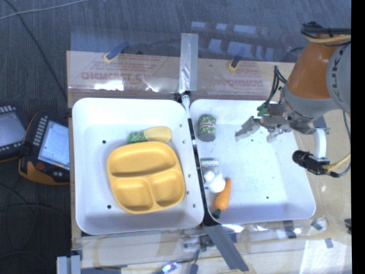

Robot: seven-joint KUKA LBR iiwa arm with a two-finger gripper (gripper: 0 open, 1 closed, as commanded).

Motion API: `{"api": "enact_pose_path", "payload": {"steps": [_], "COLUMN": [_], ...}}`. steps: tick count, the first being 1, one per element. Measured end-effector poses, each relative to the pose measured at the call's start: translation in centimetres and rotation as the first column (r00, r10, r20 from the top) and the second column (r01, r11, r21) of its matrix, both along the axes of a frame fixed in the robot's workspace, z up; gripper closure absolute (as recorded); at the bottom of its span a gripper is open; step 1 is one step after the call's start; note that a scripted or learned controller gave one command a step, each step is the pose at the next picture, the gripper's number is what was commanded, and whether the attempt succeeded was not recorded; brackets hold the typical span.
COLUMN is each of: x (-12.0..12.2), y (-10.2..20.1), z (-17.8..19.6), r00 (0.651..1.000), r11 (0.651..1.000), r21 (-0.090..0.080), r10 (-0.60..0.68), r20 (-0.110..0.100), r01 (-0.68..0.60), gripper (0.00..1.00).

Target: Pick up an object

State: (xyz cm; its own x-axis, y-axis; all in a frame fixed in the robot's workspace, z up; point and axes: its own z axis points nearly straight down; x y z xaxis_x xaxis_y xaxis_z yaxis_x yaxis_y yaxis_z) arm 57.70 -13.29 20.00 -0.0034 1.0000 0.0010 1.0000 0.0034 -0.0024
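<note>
While the gripper (261,130) hangs with jaws spread and nothing between them, the can (206,127) is found just leftward, upright.

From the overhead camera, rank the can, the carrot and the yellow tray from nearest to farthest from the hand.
Measured from the hand, over the right bin's upper part:
1. The can, upright in the right bin's upper left corner, level with the hand.
2. The carrot, lower down by the right bin's left wall.
3. The yellow tray, across the divider in the left bin.
</note>
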Motion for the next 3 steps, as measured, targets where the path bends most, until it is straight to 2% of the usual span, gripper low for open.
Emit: {"api": "enact_pose_path", "payload": {"steps": [1, 2, 3], "x": [3.8, 2.6, 1.6], "y": [-6.9, -0.2, -9.0], "z": [8.3, -4.3, 2.1], "r00": [0.995, 0.959, 0.481], "r11": [0.995, 0.959, 0.481], "r21": [-0.005, 0.0, -0.004], "r10": [-0.101, 0.283, 0.876], "r20": [0.003, 0.001, 0.004], "r01": [0.101, -0.283, -0.876], "gripper": [0.0, 0.0, 0.0]}}
